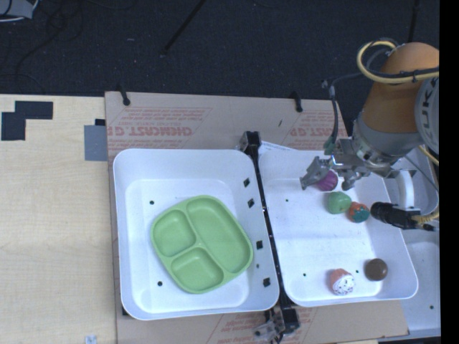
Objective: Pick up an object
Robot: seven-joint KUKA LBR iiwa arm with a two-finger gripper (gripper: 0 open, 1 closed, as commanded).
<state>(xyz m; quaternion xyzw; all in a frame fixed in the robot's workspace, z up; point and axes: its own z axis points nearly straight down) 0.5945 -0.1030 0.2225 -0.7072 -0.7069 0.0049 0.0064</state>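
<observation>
Left bin: carries a green divided plate, lying flat toward 5 o'clock of that bin; no business there for a pick, so best left alone

Right bin: holds the loose things. At 12 o'clock of the cluster, a purple ball, sitting right at the tool, between the two spread fingers as far as the slanted view tells; whether the pads touch it cannot be judged. Just beside it at 5 o'clock, a green lump, and touching that on its 3 o'clock side a small red and teal piece. Well apart at 6 o'clock, near the front wall, a speckled white and orange ball with a brown ball just beside it at 2 o'clock

Tool state: released, fingers splayed, nothing clamped

Step in hand, by judgement: closing on the purple ball. To do it well: centre over the ball before squeezing, since a round thing squirts out sideways under an off-centre pinch; go down far enough to grip below its widest part; keep the 5 o'clock finger off the green lump; close gently, then lift straight up, clear of the bin wall at 12 o'clock
</observation>
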